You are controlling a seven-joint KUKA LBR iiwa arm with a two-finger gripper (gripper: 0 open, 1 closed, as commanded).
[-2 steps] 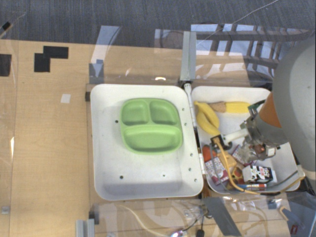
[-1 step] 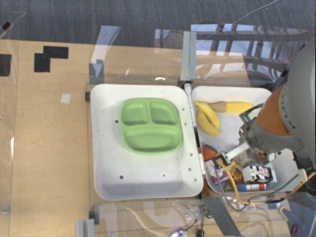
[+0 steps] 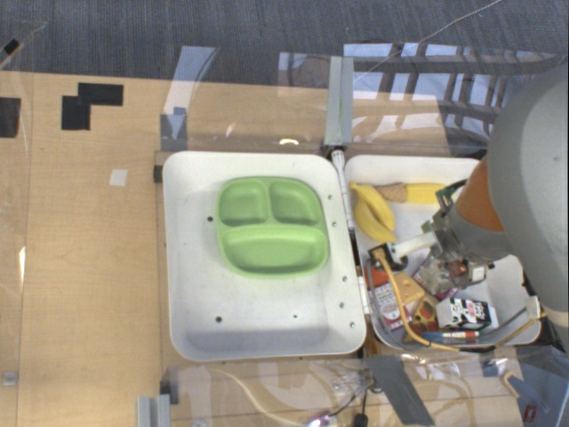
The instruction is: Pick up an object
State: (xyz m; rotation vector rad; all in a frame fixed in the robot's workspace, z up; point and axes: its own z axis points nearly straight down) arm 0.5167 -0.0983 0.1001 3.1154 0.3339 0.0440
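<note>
The big grey arm [image 3: 533, 176] comes in from the right and bends down into the right bin [image 3: 507, 338]. Far off to the side of the gripper sits the left bin [image 3: 187, 327], and in it lies a green plate [image 3: 271, 225] with three parts.

The gripper [image 3: 444, 265] hangs low over a pile of small things in the right bin. I cannot tell if it is squeezed or let go, as the wrist hides it.

Just beside the gripper, on the side toward the green plate, lies a yellow banana [image 3: 373, 210]. Close under the gripper is a red packet [image 3: 382, 292], and near it a small black and white box [image 3: 468, 312]. A thin yellow cord [image 3: 418, 334] loops by them.

I think the arm is going down to grab something. To do it well, it should pick one thing that lies on top, like the banana, come straight down over its middle, and squeeze slowly so nothing slips away.
</note>
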